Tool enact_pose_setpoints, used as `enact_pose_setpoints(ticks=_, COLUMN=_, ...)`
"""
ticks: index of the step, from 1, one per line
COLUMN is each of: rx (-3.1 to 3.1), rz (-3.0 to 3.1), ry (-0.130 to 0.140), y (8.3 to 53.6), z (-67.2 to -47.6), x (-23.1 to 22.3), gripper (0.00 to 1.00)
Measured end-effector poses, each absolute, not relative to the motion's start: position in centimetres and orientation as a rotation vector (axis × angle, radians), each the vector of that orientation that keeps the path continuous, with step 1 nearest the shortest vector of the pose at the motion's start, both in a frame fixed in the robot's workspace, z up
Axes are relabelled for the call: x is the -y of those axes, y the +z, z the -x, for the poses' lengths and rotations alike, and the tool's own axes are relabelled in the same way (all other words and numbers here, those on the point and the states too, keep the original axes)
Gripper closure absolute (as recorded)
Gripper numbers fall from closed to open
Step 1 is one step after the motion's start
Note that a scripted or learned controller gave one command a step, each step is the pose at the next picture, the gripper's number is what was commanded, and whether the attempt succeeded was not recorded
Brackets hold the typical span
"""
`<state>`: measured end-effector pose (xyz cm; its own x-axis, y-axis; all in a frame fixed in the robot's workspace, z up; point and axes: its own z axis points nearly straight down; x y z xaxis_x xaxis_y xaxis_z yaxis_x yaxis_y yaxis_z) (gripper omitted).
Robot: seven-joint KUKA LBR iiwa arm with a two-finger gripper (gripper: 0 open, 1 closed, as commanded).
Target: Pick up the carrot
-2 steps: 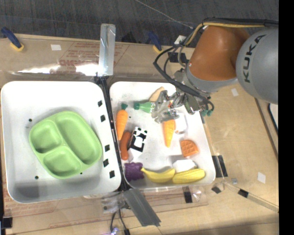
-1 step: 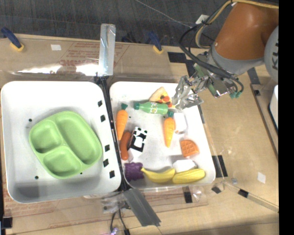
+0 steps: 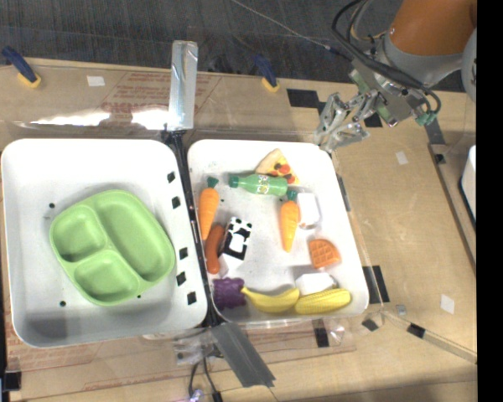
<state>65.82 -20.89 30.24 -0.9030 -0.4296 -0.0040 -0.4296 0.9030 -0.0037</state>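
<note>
Holding two carrots [image 3: 289, 223] — right bin [image 3: 339, 193]; left — green plate [image 3: 111, 246].

Left bin [image 3: 17, 224] holds a green divided plate [image 3: 111, 245]. Right bin [image 3: 339, 182] – green bottle [image 3: 258, 184], pizza slice [image 3: 275, 164] far; waffle [image 3: 324, 253] right; banana [image 3: 271, 298], corn [image 3: 323, 301], purple piece [image 3: 229, 291] near.

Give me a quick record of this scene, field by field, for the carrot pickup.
arm: reaches in from the right
gripper: above the right bin's far right corner, holding nothing
carrots: one by the right bin's left wall, one near its middle
right bin: also green bottle, banana, corn, pizza slice
left bin: green divided plate
</note>
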Motion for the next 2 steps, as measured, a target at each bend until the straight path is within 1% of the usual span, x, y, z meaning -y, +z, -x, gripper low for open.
enact_pose_setpoints(ticks=1, rx=-2.901, rz=1.196, ry=-0.003, y=31.4, z=-65.8, x=20.8, gripper=1.00)
enact_pose_setpoints(ticks=2, rx=-2.696, rz=1.614, ry=0.003, y=31.6, z=-62.8, x=20.8, gripper=1.00)
